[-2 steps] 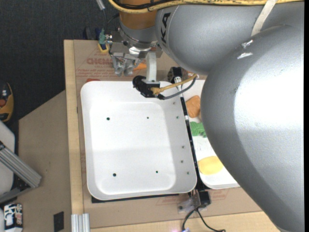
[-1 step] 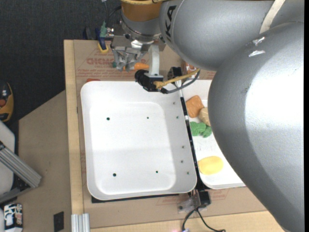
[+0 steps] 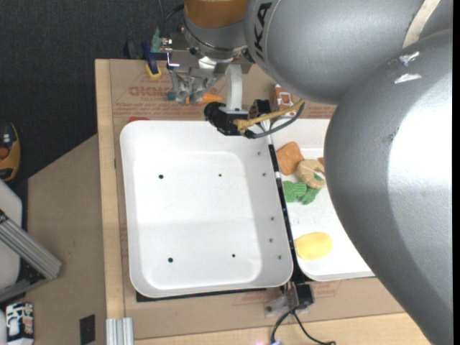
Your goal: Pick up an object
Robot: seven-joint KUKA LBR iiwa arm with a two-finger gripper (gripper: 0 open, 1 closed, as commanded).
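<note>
My gripper (image 3: pixel 185 88) hangs under the orange wrist band at the top of the camera view, just beyond the far rim of the left bin (image 3: pixel 136 192). A small orange bit (image 3: pixel 209 98) shows right beside it; whether it is held is unclear. The right bin (image 3: pixel 338 268) holds an orange-brown piece (image 3: pixel 287 157), a beige piece (image 3: pixel 310 171), a green piece (image 3: pixel 300 191) and a yellow piece (image 3: pixel 314 245). The grey arm covers most of that bin.
Black cabling with a yellow-wrapped lead (image 3: pixel 237 121) droops over the left bin's far right corner. A blue and yellow fitting (image 3: pixel 152 56) sits left of the wrist. Brown cardboard (image 3: pixel 111 121) surrounds the bins. A connector (image 3: pixel 298 297) lies at the front edge.
</note>
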